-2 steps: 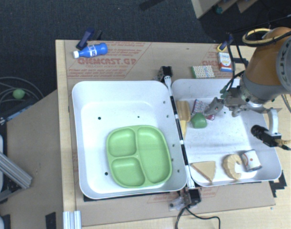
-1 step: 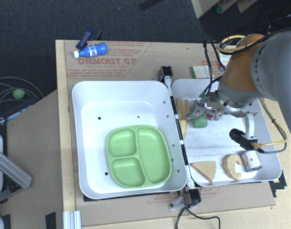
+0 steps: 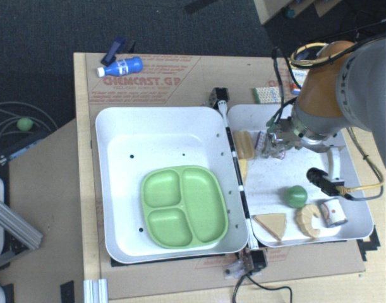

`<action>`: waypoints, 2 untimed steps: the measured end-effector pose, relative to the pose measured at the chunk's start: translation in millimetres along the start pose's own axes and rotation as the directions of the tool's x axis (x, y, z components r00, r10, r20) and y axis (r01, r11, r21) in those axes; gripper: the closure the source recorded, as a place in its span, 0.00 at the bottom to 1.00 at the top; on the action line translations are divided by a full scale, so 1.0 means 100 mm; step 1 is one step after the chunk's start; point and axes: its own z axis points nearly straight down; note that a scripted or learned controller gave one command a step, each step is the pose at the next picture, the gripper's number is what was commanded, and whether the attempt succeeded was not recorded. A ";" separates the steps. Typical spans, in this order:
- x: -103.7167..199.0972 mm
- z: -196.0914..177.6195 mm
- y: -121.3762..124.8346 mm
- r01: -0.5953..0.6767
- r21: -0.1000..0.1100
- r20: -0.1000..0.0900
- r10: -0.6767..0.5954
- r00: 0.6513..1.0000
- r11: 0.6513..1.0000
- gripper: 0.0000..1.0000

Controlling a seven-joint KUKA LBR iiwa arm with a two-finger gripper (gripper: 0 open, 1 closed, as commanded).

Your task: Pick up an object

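Two white bins sit side by side on the table [image 3: 85, 169]. My fingers [image 3: 271, 141] hang low over the right bin's [image 3: 360, 223] upper left part; whether they are spread or closed, I cannot tell. Near them a tan block [image 3: 244, 145] lies along the dividing wall, long axis running up and down. Toward the near edge lie a green ball [image 3: 296, 196], a tan wedge [image 3: 271, 224] and a bread-like piece [image 3: 307, 221]. Bare floor lies between. A green divided plate [image 3: 182, 206] rests in the left bin [image 3: 117, 131].
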 end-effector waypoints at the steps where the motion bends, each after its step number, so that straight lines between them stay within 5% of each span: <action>1: 0.00 0.00 0.00 0.000 0.001 0.000 0.000 1.000 1.000 0.00; 2: -0.15 0.31 -0.67 -0.003 0.003 0.000 0.003 1.000 1.000 0.00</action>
